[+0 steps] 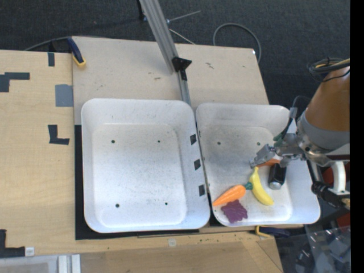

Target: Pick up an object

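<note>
The gripper [260, 159] is hanging low over the right bin [227, 129], presumably because the toys are crowding that bin's front corner. Whether it is open or closed I cannot tell. The banana [261, 191] is lying just beside it (the likeliest target, being closest). The carrot [230, 195] is lying a little further off, with the purple toy [234, 211] beyond. The left bin [88, 152] is sitting well apart.

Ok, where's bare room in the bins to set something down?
The whole left bin is bare. In the right bin the far left part is free; carrot, banana, purple toy and gripper crowd its near edge.
</note>
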Controlling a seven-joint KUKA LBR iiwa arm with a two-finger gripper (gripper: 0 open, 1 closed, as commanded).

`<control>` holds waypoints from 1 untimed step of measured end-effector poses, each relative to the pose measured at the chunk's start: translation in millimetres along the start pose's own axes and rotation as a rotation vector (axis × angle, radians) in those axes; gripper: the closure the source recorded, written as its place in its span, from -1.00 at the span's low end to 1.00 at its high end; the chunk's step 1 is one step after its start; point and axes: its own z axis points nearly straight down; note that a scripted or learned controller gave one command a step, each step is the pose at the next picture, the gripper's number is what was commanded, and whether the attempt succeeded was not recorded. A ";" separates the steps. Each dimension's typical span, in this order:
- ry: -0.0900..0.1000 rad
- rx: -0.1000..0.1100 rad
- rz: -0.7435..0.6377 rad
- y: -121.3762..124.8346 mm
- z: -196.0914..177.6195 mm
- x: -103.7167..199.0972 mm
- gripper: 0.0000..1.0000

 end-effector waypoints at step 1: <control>0.000 0.000 0.000 -9.5 48.0 2.3 -1.00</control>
